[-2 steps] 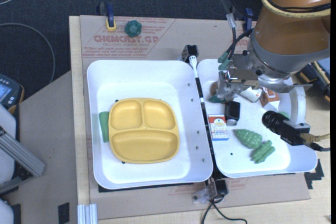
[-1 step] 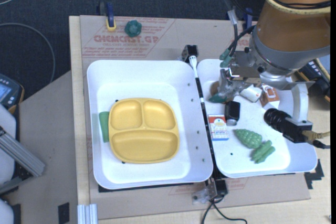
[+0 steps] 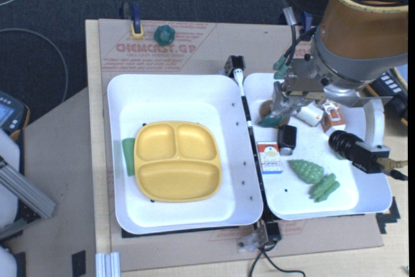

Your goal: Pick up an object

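Presently we see the two-finger gripper [image 3: 280,115] lowered into the right white bin [image 3: 369,201], fingers closed narrowly around a small dark teal-brown object [image 3: 270,119] near that bin's far left corner.

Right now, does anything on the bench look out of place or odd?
One thing: a small teal ball sits on the cardboard sheet behind the left bin, outside both bins. Also, a green strip lies partly tucked under the yellow divided plate. Nothing looks spilled or broken.
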`<act>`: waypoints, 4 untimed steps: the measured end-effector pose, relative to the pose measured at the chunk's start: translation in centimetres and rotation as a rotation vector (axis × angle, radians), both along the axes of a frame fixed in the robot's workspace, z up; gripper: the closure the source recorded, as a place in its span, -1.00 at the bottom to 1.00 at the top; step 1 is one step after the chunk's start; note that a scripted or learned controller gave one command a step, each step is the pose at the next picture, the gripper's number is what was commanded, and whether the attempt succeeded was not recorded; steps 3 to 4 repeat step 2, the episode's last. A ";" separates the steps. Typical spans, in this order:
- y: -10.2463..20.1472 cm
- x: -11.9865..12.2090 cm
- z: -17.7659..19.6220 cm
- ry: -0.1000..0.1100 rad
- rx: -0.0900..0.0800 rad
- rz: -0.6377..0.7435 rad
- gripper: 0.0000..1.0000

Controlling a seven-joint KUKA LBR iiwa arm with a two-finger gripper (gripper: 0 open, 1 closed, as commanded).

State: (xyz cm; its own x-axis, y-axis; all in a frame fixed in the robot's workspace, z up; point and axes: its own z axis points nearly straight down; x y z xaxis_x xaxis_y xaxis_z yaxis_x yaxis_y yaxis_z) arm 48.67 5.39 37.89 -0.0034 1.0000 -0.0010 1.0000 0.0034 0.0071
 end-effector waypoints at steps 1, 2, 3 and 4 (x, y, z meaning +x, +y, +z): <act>0.0 0.1 1.0 -0.003 -0.001 0.001 1.00; 1.5 -0.7 6.0 0.000 0.003 -0.001 1.00; 1.5 -0.7 6.0 0.000 0.003 -0.001 1.00; 1.5 -0.7 6.0 0.000 0.003 -0.001 1.00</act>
